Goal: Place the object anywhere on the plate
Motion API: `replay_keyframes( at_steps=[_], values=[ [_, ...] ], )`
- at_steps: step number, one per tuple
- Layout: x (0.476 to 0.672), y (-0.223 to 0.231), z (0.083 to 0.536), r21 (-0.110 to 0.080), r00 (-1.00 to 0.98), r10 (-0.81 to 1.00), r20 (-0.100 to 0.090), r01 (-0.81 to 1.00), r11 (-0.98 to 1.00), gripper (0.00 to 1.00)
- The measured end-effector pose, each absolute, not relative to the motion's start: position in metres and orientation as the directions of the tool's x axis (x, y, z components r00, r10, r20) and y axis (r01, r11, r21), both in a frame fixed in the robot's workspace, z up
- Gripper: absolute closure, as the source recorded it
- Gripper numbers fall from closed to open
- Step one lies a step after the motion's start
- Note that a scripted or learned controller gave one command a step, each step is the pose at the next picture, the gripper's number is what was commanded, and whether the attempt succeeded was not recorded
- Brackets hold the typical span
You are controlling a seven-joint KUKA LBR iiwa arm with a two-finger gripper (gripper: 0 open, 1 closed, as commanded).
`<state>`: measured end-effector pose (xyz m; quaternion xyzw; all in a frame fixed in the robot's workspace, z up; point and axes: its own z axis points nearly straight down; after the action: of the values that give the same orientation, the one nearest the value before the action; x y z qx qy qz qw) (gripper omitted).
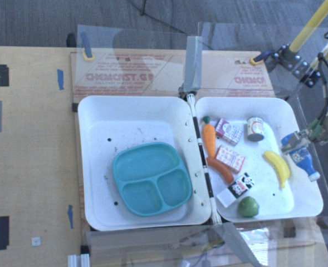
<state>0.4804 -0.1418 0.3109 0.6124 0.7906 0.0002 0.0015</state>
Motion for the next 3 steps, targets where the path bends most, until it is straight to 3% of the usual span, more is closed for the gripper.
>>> replay_keyframes(
  at_steps=[1,2,3],
  values=[
    [0.488,-0.084,0.285,0.001,-0.368,0.930,0.000,0.930,0.368,1.00],
    [0.529,-0.045,0.249,0.001,-0.500,0.866,0.000,0.866,0.500,1.00],
    [0.555,0.020,0.219,0.002,-0.625,0.780,0.000,0.780,0.625,1.00]
  ],
)
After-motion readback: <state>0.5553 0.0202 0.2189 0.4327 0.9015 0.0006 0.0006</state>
